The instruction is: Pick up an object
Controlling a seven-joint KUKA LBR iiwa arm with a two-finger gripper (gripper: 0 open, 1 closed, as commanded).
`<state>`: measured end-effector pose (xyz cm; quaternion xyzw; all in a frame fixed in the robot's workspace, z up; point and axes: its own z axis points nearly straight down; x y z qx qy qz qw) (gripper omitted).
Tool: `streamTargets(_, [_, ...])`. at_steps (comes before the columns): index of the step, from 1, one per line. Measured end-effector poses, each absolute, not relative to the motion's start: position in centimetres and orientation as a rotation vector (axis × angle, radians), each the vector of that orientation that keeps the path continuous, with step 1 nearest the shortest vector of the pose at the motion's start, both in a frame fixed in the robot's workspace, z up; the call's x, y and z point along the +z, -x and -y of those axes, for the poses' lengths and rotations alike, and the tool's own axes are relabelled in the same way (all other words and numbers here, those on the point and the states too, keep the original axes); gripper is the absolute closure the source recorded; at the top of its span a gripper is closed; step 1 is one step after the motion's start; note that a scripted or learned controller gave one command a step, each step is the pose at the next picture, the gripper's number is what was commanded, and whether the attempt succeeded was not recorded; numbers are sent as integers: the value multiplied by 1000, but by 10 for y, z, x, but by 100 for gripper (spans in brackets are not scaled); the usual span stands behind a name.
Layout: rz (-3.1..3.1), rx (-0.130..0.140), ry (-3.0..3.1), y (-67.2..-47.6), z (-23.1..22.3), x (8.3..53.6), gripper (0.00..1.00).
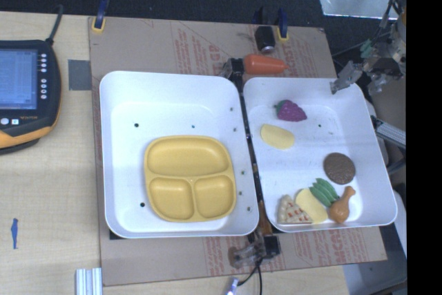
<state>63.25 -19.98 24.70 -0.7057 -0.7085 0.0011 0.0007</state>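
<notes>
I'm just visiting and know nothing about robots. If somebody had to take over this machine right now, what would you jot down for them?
Gripper: at the far right corner of the right bin, nothing seen between its fingers; open or shut is unclear.
In the right bin: purple grapes, yellow piece, brown disc, and a near-corner cluster with a drumstick.
Left bin: yellow divided tray.
Done: nothing picked yet.
Left: grasp and lift one object.
</notes>
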Motion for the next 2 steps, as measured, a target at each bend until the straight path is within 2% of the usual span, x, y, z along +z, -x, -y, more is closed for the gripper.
streamTargets(1, [2225, 1, 2216, -657, 149, 251, 0])
streamTargets(2, [2223, 3, 2215, -656, 118, 255, 0])
